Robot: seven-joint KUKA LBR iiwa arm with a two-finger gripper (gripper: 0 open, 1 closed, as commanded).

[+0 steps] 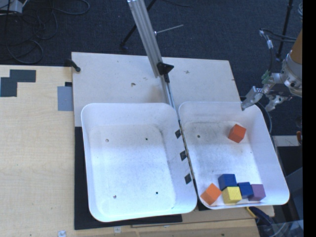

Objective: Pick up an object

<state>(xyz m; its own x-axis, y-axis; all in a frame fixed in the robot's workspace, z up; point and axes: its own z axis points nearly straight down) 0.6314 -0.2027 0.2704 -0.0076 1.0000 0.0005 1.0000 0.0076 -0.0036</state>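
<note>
The right bin point(266, 132) holds several small cubes. An orange-red cube point(237, 133) lies alone near its far right side. Clustered at its near edge are an orange cube point(211, 194), two blue cubes point(227, 180) point(244, 188), a yellow cube point(231, 195) and a purple cube point(256, 191). My gripper point(260, 102) hangs above the bin's far right corner, up and to the right of the orange-red cube. It is open, with nothing between its fingers.
The left bin point(94, 132) sits beside the right one, with black clips point(183, 155) along the shared rim. A slanted aluminium post point(148, 36) rises behind the bins. Cables lie on the dark floor point(207, 14) beyond the bench.
</note>
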